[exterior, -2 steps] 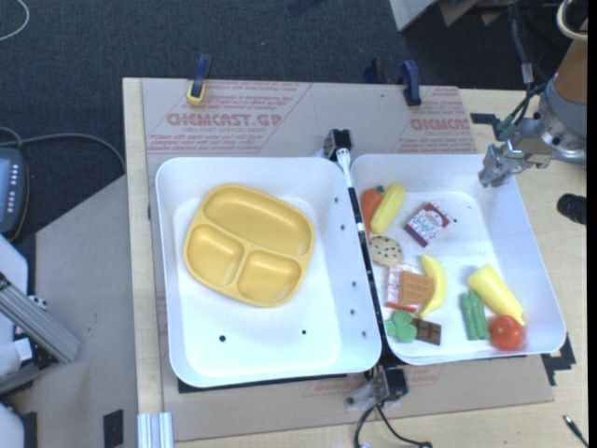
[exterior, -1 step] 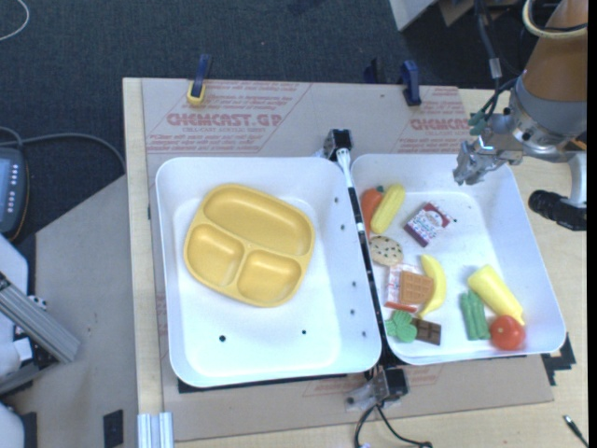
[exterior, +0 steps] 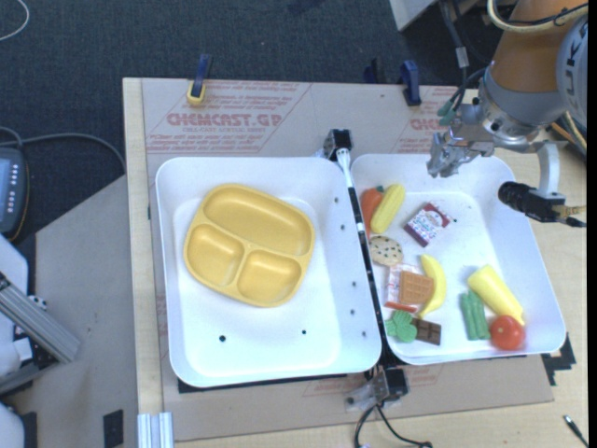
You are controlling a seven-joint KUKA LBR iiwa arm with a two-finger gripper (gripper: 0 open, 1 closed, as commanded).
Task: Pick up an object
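Note:
My gripper (exterior: 444,164) hangs over the far edge of the right bin (exterior: 536,250), with nothing seen between its fingers. Below it in that bin lie a corn cob (exterior: 389,206) beside an orange carrot (exterior: 372,203), a red-and-white packet (exterior: 427,224), a round cookie (exterior: 384,249), a banana (exterior: 433,279), a wrapped sandwich piece (exterior: 409,288), a green piece (exterior: 402,325), a chocolate square (exterior: 428,332), a yellow wedge (exterior: 493,292), a green bean (exterior: 474,315) and a red tomato (exterior: 506,332).
The left bin (exterior: 177,250) holds a yellow divided plate (exterior: 247,244). A black divider strip (exterior: 359,241) runs between the bins. Blue and yellow clamps (exterior: 198,80) sit on the cardboard at the back.

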